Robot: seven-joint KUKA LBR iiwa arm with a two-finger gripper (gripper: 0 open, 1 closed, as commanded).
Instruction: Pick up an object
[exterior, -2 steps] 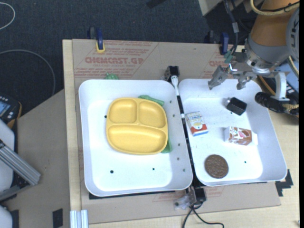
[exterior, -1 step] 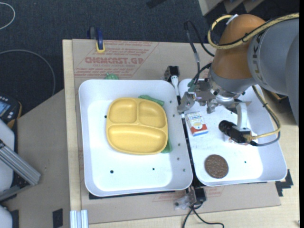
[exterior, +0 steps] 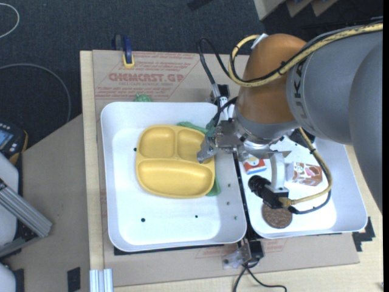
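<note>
Camera view had hand (exterior: 208, 149) low at yellow divided tray (exterior: 173, 161) right rim in left bin (exterior: 121, 181), prob lining up a rim grab, finger state unclear.

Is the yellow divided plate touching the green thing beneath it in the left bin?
Touching: camera view shows the yellow plate lying on the green thing.
</note>
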